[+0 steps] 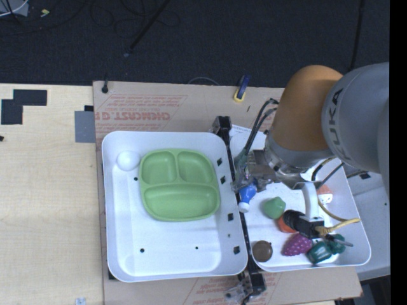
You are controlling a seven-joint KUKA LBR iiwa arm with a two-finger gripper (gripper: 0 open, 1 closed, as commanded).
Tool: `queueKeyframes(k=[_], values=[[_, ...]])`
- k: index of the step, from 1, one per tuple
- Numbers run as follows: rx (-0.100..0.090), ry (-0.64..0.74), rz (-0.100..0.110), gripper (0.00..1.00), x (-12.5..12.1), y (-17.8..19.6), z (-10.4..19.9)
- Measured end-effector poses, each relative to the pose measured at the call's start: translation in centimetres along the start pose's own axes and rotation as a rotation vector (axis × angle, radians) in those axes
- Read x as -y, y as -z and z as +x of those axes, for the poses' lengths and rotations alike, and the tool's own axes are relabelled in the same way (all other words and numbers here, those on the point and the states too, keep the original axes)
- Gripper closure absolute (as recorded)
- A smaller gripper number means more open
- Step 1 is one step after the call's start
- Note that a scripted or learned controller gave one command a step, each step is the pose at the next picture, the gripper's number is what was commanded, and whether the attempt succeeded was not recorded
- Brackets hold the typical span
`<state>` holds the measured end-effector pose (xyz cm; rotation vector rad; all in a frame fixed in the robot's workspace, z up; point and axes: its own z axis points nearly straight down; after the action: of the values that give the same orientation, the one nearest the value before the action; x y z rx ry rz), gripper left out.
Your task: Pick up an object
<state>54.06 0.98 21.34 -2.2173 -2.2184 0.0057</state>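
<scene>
The left bin (172, 253) holds a white ball (128, 161) in its far corner and a green plate (179, 185) with three compartments lying flat in the middle. Neither is near the robot, so neither looks like the target. The right bin (350, 202) carries the clutter. A blue and white thing (247, 194) lies against its left wall, with a brown ball (262, 251) toward the near edge. Further right come a green lump (275, 206), a bunch of purple grapes (297, 244) and a teal toy (324, 251).

The arm (356, 119) leans over this bin, and the gripper (245, 180) sits just above the blue and white thing, probably because that is the piece chosen for picking. I cannot tell whether the gripper is open or closed, and nothing shows it holding anything.
</scene>
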Motion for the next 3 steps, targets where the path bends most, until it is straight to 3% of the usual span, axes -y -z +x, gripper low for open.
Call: queueKeyframes(k=[1, 2, 3], values=[[-0.001, 0.003, -0.001, 1.0, 2.8, 0.5, 5.5], [0.0, 0.002, -0.001, 1.0, 5.6, 2.2, 8.9], [0.002, -0.001, 0.001, 1.0, 5.3, 0.3, 8.4]])
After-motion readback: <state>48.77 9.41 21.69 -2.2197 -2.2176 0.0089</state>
